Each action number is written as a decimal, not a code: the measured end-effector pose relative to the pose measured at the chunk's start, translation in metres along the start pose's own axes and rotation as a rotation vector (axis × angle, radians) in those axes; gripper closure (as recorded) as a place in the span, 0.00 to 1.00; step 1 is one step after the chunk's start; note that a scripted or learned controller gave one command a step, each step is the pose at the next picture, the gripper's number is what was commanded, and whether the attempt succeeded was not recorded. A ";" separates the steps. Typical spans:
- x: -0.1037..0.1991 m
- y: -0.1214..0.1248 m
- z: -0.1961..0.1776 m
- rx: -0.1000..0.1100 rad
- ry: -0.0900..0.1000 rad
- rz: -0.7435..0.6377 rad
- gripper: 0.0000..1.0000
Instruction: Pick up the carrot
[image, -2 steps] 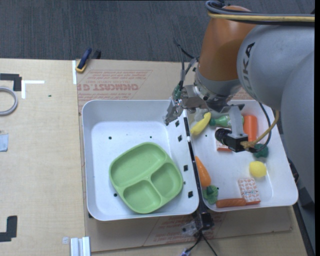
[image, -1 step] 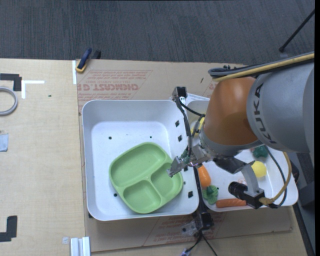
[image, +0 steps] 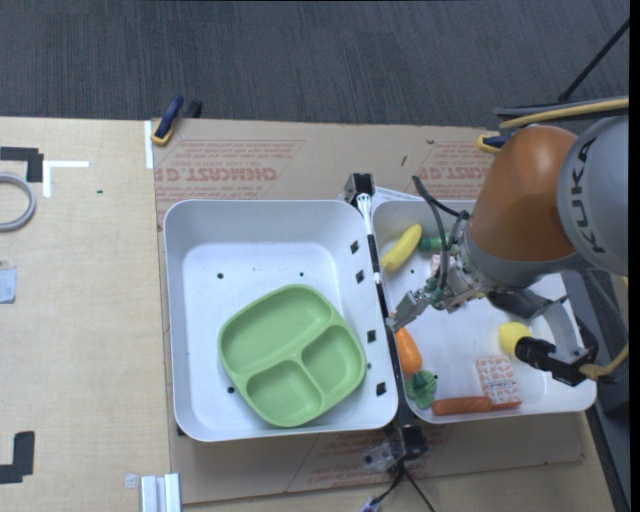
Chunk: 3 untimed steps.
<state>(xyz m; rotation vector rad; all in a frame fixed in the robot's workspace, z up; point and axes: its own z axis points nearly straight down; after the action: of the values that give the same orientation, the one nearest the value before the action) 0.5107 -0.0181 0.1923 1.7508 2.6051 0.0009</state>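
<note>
Two bins: left bin (image: 190, 300) and right bin (image: 540, 400) sit side by side, sharing a clipped middle wall, most likely so things can be moved from one to the other.
Left bin contents: green divided plate (image: 290, 352), lying flat toward 5 o'clock of the bin floor.
Carrot (image: 408, 352): in the right bin, hard against the shared wall at about 8 o'clock of that bin; orange body points toward 12, green top (image: 421, 386) toward 6.
Gripper (image: 410, 305): hangs just above the carrot's upper end, at its 12 o'clock, reaching in from 3 o'clock under the orange band (image: 525, 190).
Finger state: cannot tell; tips are small and tangled with cabling.
Hold: nothing visibly between the tips; carrot lies on the bin floor.
Neighbours: banana (image: 400, 245) at 12 o'clock of the gripper; red sausage-like piece (image: 462, 405) and patterned block (image: 497, 378) at 4 to 5 o'clock; yellow piece (image: 515, 335) at 3 o'clock.
Judgement: approach stage; the wall beside the carrot leaves little room for one finger, a likely cause of a miss.
</note>
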 end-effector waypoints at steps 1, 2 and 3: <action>0.019 -0.017 0.000 0.004 0.002 0.466 0.00; 0.017 -0.005 0.001 0.004 0.000 0.702 0.00; 0.020 0.018 0.001 0.005 0.000 0.952 0.00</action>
<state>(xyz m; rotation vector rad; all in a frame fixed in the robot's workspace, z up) 0.5199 0.0077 0.1917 2.7525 1.5149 -0.0034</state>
